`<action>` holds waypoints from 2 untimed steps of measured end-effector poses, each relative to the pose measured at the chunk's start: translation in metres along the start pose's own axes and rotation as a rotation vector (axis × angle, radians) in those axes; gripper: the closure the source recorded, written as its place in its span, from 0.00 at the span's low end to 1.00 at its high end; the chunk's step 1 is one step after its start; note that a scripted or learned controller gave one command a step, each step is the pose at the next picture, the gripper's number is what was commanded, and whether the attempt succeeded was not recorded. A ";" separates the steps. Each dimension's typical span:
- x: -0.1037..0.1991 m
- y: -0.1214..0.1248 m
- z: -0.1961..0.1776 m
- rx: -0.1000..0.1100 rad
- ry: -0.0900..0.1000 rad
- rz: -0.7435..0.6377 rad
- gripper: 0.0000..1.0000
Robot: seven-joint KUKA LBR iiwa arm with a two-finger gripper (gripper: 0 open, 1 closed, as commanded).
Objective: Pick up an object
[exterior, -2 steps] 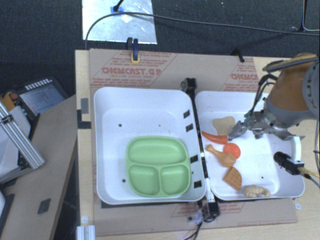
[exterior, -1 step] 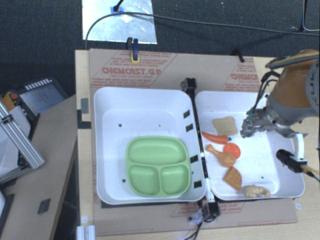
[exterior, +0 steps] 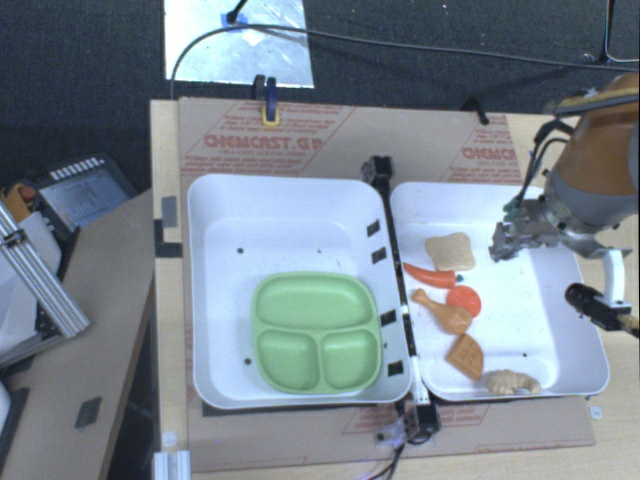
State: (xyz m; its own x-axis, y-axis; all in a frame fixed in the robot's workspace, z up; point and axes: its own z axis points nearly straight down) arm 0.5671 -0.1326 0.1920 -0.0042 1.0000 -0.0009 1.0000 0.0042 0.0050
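Note:
In the right bin (exterior: 560, 343) lie several toy foods: a tan bread slice (exterior: 451, 251), an orange carrot stick (exterior: 432, 275), a red tomato (exterior: 464, 301), an orange drumstick (exterior: 442, 311), a brown cracker (exterior: 465, 356) and a beige lumpy piece (exterior: 511, 381). My gripper (exterior: 505, 243) hangs over the right bin's upper middle, just right of the bread slice. Nothing is seen between its fingers.
The left bin (exterior: 230, 208) holds a green divided plate (exterior: 314, 332). A black clip strip (exterior: 390, 268) joins the two bins. Bare white floor lies at the right bin's right half. A bench with equipment stands at the far left.

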 end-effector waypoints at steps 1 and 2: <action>0.000 0.002 -0.043 -0.001 0.000 -0.001 1.00; 0.048 0.003 -0.051 0.002 0.002 -0.004 1.00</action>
State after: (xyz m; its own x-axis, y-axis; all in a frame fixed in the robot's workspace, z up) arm 0.5698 -0.0843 0.2432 -0.0085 1.0000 0.0008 1.0000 0.0085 0.0033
